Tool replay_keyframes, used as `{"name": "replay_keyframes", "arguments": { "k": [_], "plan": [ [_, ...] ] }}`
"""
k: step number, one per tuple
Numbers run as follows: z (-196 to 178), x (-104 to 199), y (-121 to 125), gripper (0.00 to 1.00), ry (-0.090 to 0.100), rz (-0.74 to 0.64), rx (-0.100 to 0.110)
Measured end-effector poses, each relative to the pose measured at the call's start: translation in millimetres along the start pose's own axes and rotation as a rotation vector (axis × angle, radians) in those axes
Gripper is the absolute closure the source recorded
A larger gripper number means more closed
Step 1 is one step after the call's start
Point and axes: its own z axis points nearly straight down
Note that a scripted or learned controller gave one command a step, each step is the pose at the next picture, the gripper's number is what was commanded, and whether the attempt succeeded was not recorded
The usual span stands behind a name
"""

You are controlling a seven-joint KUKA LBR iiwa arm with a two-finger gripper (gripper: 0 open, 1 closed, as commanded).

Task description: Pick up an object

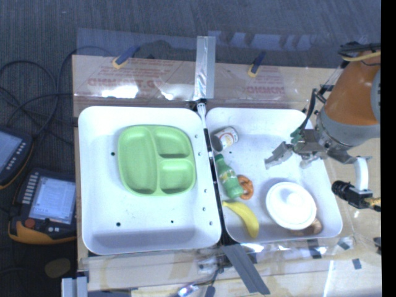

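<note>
Bins first: two shallow white plastic bins sit side by side, the left bin [93, 184] bearing a pale green sectioned plastic tray [156, 159], the right bin [260, 119] bearing every loose object. The grey arm with its orange band [352, 101] enters from the right, partly cut off by the frame edge. A round white lidded bowl [291, 204] lies near the front right corner, covering most of a brown item behind it. A green bottle [226, 177] lies against the dividing wall, touching a small orange object [245, 187]; a yellow banana [244, 216] lies just in front. A small pale round thing [226, 137] near the back is hard to identify. The gripper [291, 155] hangs over bare bin floor, fingers spread, pinching nothing.
</note>
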Motion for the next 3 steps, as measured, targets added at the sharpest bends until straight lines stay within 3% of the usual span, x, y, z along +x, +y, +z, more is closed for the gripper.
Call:
{"name": "replay_keyframes", "arguments": {
  "k": [1,2,3],
  "plan": [
    [75,40,-39,0.00,-0.001,0.196,0.000],
    [107,47,-47,0.00,-0.011,0.132,-0.027],
    [96,44,-45,1.00,-0.015,0.134,-0.034]
  ]
}}
